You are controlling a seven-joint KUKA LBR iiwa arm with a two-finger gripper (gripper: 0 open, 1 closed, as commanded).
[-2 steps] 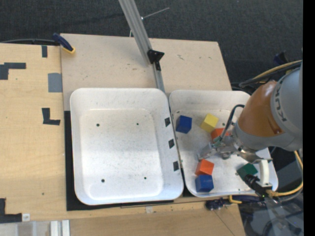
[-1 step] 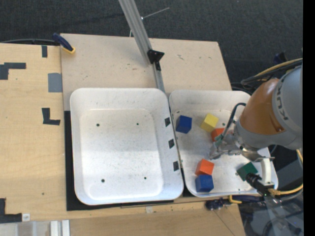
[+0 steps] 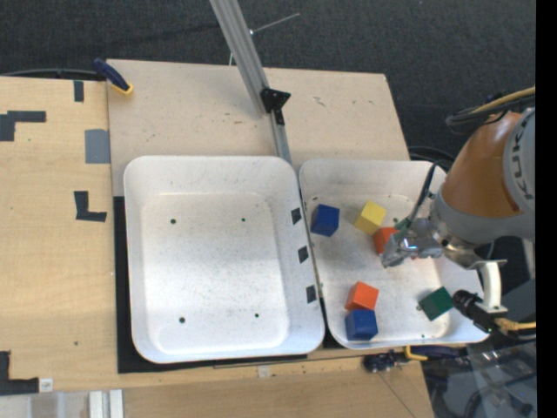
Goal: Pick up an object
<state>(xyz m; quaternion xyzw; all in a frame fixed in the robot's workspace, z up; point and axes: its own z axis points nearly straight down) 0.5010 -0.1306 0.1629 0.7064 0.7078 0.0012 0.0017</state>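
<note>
A metal pole [image 3: 246, 55] slants across the far part of the bench [image 3: 200, 111], ending at a black clamp [image 3: 275, 100] near the bins' far edges. A blue-and-yellow tool [image 3: 113, 76] lies at the bench's far left corner. Grey and black tape patches [image 3: 94, 146] mark the left side.

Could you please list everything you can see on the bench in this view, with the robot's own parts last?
white bins: 2, side by side on the bench.
blue blocks: 2, right bin, one upper left, one at the front.
yellow block: 1, right bin, upper middle.
orange block: 1, right bin, just behind the front blue block.
red-orange block: 1, right bin, partly hidden beside the tool.
green block: 1, right bin, front right.
tool: 1, silver, low over the right bin.
arm: 1, grey with orange band, from the right.
</note>
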